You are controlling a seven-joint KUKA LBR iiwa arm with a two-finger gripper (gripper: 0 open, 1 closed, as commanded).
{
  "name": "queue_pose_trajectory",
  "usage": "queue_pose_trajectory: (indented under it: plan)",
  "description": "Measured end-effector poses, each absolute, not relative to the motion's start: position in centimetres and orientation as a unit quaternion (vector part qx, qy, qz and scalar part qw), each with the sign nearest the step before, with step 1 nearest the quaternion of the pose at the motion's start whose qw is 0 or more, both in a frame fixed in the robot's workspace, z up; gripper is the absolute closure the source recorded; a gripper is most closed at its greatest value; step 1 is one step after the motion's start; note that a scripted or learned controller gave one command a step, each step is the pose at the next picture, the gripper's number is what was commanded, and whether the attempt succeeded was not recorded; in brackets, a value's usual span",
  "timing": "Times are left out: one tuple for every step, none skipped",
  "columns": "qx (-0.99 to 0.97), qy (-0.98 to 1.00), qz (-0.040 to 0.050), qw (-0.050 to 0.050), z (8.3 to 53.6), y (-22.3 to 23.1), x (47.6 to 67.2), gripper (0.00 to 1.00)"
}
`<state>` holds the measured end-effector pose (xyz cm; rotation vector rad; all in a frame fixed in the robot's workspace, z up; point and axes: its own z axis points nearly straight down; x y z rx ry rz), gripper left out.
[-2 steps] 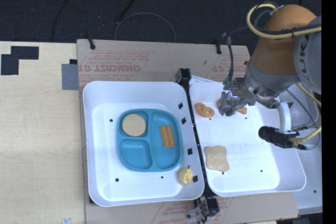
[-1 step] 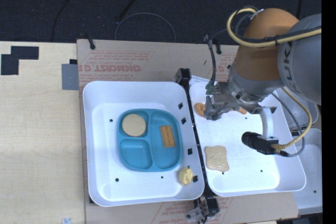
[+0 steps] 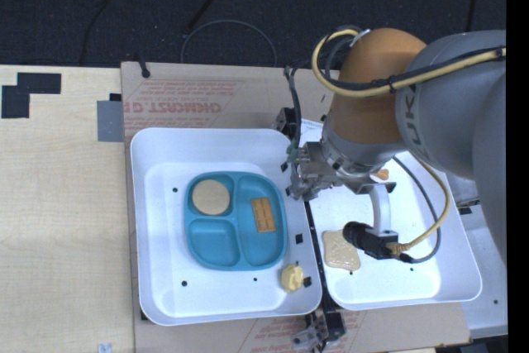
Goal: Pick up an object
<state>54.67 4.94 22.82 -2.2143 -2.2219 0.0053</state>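
Hanging just right of the blue tray (image 3: 225, 249), the gripper (image 3: 300, 181) is pointing down, and I cannot tell whether it is open or closed.

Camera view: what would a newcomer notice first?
The grey robot arm with an orange band looms from the right over the seam between two shallow white bins. In the left bin a bright blue plastic compartment tray holds a round tan disc and a brown rectangular wafer, with a yellow lump beside the tray. A flat beige slice lies in the right bin.
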Motion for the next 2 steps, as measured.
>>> queue_pose_trajectory:
  plan:
    - [-0.706, -0.709, 0.0005, 0.002, 23.69, 10.31, 54.85, 1.0]
    - [-0.707, -0.707, 0.0015, 0.001, 23.61, 10.78, 54.81, 1.0]
